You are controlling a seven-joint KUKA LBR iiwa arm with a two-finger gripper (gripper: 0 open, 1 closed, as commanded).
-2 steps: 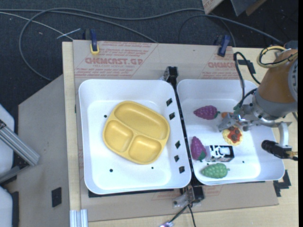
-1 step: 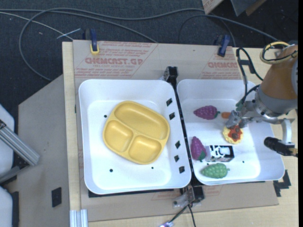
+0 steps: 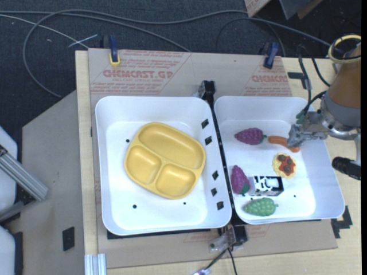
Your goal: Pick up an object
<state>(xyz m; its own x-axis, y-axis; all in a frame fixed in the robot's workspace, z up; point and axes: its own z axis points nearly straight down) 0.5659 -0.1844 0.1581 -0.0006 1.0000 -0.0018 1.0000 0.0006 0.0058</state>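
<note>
The right bin point(image 3: 321, 205) holds several small items. A purple grape bunch point(image 3: 250, 136) lies at its upper left, with an orange carrot point(image 3: 280, 141) just right of it. Below them are a yellow and red pizza-like piece point(image 3: 284, 165), a purple piece point(image 3: 239, 179), a black and white box point(image 3: 268, 184) and a green grape bunch point(image 3: 260, 207). My gripper point(image 3: 298, 137) is low over the carrot's right end and covers that tip. Whether it grips the carrot is not visible.
The left bin point(image 3: 109, 125) holds a yellow divided plate point(image 3: 165, 160). A black divider with clips point(image 3: 213, 153) runs between the bins. The arm's orange band point(image 3: 347, 85) rises at the right edge. Blue clamps point(image 3: 113, 50) hold the cardboard at the back.
</note>
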